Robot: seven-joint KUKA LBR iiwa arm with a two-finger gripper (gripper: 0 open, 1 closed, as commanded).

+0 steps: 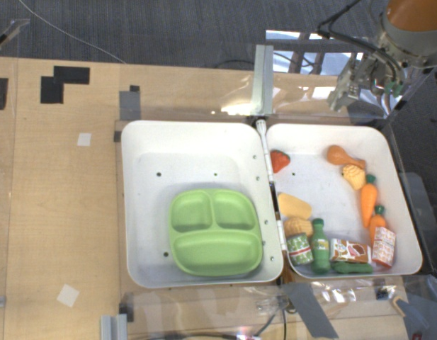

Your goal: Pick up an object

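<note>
Looking down on the pale wooden bench, what is biggest on it?

Two shallow white plastic bins side by side. The left white bin holds a light green plastic plate with three compartments, lying flat in the bin's near half. The right white bin begins just to the right of that plate.

Where is the robot?

The grey arm with its orange band enters far up and to the right of the plate. Its gripper hangs beyond the right bin's far rim, well apart from the toys. Whether it is wide or narrow cannot be told, as it is too small and cluttered.

And the things to pick up?

All are toy foods in the right bin, to the right of the plate. An orange plastic carrot lies farthest right, lengthwise. A tan drumstick-shaped piece lies up and right. A yellow wedge sits just beside the plate, past the bin walls. A green plastic bottle lies level with the plate's near compartment, beside a small green and red can. A red and white carton leans at the far right corner. A small red piece rests above the plate's right edge.
</note>
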